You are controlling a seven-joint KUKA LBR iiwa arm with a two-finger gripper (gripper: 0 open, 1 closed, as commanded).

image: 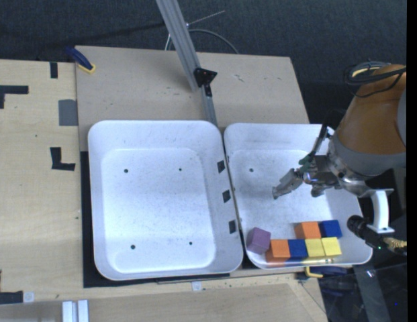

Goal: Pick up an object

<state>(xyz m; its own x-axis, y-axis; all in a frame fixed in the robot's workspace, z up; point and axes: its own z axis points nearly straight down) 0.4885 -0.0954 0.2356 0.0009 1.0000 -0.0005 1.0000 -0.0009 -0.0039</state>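
Observation:
Several small blocks lie along the front of the right bin (pixel 275 136). A purple block (pixel 259 239) sits at the left end. Beside it runs a row of an orange block (pixel 280 248), a blue block (pixel 297 248) and two yellow blocks (pixel 323 247). Behind that row are another orange block (pixel 307 231) and a blue block (pixel 330 229). My gripper (pixel 301 188) hangs over the middle of the right bin, behind the blocks and apart from them. It is open, its fingers spread, with nothing between them.
The left bin (pixel 101 146) stands next to the right one, with their rims meeting at the centre. A slanted metal pole (pixel 182 35) crosses the bench behind the bins. The arm's orange band (pixel 376 116) rises over the right bin's far right side.

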